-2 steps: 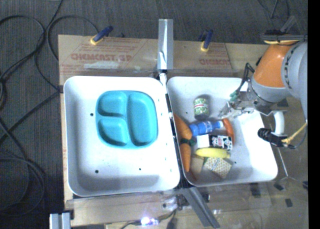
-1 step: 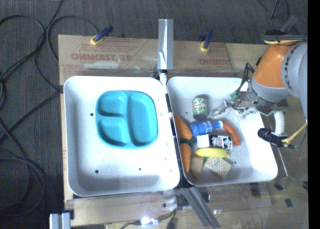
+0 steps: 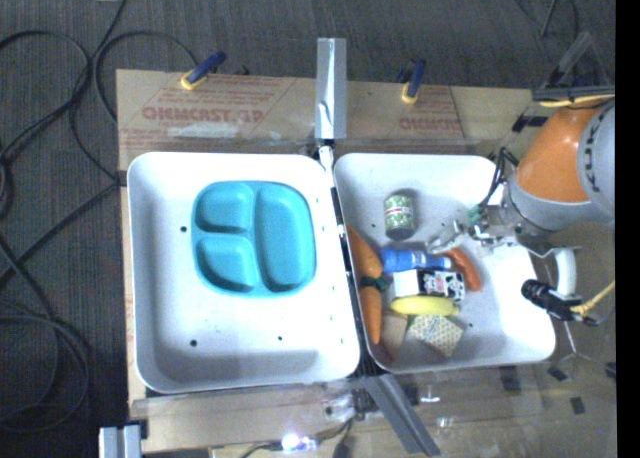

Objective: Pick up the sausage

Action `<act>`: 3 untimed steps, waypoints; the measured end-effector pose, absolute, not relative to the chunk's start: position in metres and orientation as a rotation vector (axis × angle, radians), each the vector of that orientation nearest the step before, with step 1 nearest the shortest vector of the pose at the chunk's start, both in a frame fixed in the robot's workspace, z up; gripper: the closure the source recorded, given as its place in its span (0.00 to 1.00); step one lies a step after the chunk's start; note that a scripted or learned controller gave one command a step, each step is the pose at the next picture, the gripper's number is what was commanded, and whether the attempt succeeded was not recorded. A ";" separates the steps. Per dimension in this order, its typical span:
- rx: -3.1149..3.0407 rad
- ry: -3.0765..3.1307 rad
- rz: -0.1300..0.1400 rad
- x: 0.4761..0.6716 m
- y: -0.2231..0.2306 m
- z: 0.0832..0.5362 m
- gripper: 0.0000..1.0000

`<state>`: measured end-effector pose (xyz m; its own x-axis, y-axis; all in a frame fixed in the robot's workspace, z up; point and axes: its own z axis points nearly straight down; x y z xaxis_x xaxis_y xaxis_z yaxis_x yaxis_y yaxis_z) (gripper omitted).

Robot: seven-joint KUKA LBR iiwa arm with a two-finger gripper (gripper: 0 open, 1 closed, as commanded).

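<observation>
The claw [image 3: 462,229] hangs low over the right-hand shallow white bin [image 3: 520,341], at the end of the grey arm with its orange band [image 3: 553,161], and whether it is apart or together I cannot tell, because the metal parts at its tip blur into one another. Nothing can be seen clamped in it. The short reddish-orange sausage [image 3: 467,272] lies just below the claw and a touch to its right, slanting on the bin floor, with its left side pressed against the small black-and-white printed box [image 3: 441,284]. To do this step well, the claw probably needs to come down across the sausage's narrow width, not along its length, so the two sides close on the rounded flanks. The crowding is the main concern: the blue tube-shaped bottle [image 3: 410,260] sits to the claw's lower left, the yellow banana [image 3: 424,306] lies below the box, and a descent that drifts left would likely land on the box instead. The small green-labelled can [image 3: 399,213] stands off to the claw's left, and the long orange carrot [image 3: 369,286] runs along the bin's far left wall, both clear of the approach. The teal divided plastic tray [image 3: 255,236] rests in the other bin, well to the left.
</observation>
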<state>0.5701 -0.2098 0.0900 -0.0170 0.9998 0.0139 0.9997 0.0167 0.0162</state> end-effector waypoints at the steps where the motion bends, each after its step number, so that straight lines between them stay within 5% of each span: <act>1: 2.195 2.238 0.022 0.537 -0.207 0.090 0.00; 2: 2.197 2.242 0.018 0.537 -0.208 0.095 1.00; 3: 2.339 2.097 0.000 0.542 -0.114 0.231 1.00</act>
